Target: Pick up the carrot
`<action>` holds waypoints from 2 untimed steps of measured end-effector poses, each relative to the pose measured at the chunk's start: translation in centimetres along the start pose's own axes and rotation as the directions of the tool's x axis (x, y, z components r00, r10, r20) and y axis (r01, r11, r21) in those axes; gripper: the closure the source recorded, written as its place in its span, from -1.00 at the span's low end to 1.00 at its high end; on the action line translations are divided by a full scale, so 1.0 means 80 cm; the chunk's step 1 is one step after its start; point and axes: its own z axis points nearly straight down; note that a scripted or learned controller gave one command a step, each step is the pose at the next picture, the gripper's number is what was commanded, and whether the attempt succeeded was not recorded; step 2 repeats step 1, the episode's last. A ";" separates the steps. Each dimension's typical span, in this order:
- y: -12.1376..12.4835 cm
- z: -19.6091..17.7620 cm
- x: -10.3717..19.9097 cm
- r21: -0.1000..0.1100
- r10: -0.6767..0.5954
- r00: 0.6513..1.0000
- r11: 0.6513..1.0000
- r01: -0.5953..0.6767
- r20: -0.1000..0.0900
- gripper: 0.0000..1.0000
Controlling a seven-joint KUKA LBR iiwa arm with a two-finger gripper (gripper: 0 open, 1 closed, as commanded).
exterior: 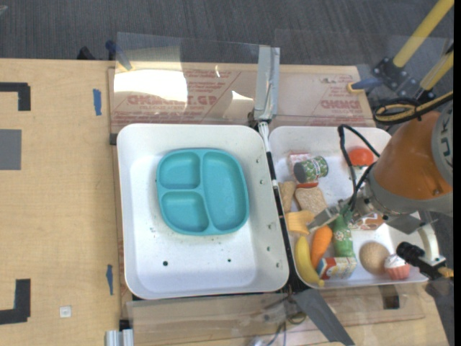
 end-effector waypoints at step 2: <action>-0.003 0.001 -0.001 0.006 -0.108 0.994 0.994 0.108 0.001 -1.00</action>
